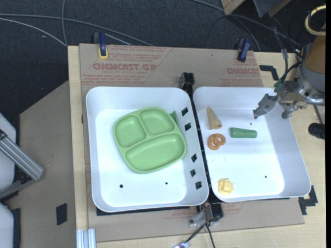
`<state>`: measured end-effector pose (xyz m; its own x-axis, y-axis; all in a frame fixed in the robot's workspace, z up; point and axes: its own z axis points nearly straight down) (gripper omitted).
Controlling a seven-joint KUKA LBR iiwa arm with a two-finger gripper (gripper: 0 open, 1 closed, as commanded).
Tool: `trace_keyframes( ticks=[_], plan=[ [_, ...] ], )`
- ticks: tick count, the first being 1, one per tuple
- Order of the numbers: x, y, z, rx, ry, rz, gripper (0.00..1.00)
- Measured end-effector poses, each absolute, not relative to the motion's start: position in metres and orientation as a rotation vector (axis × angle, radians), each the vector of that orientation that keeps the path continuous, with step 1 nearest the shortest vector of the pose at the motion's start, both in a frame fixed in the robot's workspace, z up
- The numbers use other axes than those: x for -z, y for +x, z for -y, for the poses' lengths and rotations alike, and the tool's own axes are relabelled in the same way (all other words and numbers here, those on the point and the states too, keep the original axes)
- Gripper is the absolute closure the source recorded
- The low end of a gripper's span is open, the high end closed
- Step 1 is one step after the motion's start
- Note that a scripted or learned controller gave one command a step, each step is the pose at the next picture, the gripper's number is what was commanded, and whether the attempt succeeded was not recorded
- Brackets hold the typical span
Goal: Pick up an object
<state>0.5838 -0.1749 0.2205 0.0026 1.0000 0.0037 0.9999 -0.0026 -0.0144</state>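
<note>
1. Two shallow white bins are seen side by side on a brown board: the left bin [98,138] at the centre-left of the frame, the right bin [289,154] at the centre-right.
2. A green divided plate [150,139] is laid flat in the left bin, tilted slightly off the bin's edges.
3. Four small things are found in the right bin: a tan cone [214,118] in its upper left, a pretzel [216,141] just below the cone, a green stick [243,133] just right of the pretzel, and a pale yellow lump [225,186] near the lower edge.
4. The gripper [275,107] is seen at the upper right of the right bin, above and to the right of the green stick and apart from it.
5. The jaws are spread, and nothing is pinched between them.
6. Blue clamps [103,44] are fixed at the board's top edge.
</note>
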Motion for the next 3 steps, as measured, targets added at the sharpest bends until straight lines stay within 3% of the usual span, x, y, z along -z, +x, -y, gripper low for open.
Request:
trace_keyframes(
  ticks=[1,3],
  plan=[
    [-0.228,0.587,0.175,0.0,-2.22,2.221,0.0],
    [-0.109,0.583,0.168,-0.005,-2.217,2.216,0.0]
  ],
)
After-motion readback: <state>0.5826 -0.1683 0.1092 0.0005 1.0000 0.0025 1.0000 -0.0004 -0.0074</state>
